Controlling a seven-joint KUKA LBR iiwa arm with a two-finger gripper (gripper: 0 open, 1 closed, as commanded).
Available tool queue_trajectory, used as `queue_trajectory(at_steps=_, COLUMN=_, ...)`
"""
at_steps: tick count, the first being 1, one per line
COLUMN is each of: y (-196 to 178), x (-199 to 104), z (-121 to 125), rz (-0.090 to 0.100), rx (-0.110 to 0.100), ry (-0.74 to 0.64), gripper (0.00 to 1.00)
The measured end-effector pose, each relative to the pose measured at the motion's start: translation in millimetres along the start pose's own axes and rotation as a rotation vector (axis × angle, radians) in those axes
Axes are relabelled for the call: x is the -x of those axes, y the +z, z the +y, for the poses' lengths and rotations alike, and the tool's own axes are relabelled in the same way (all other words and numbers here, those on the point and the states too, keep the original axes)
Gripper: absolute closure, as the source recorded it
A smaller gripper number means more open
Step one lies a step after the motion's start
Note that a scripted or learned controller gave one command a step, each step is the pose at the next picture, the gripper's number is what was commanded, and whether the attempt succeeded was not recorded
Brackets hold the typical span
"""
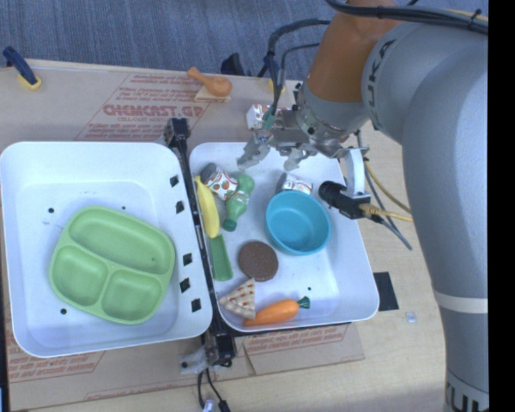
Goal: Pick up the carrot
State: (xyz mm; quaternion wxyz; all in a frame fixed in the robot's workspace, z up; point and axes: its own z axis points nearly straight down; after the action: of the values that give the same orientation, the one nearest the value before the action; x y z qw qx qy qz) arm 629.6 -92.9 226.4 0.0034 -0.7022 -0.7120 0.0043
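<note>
One carrot [274, 312] against the bin's near wall, open gripper [270, 151] well apart.

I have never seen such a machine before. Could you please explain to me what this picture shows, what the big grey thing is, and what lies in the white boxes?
The picture comes from one fixed camera above a bench, looking down at a slant. The big grey thing with an orange band is a robot arm, reaching in from the right. At its end is a gripper, hanging over the far part of the right bin; nothing shows between its fingers. That bin holds toy food: a carrot at the near edge, a pizza slice, a brown cookie, a blue bowl, a banana and a green bottle. The left bin holds a green divided plate. The carrot is to be picked up and still lies untouched.
</note>
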Motion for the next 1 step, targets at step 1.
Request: queue_trajectory(at_steps=1, y=-57.1, x=-16.4, z=-57.7, rz=-0.002, rx=-0.001, ry=0.263, gripper=0.0)
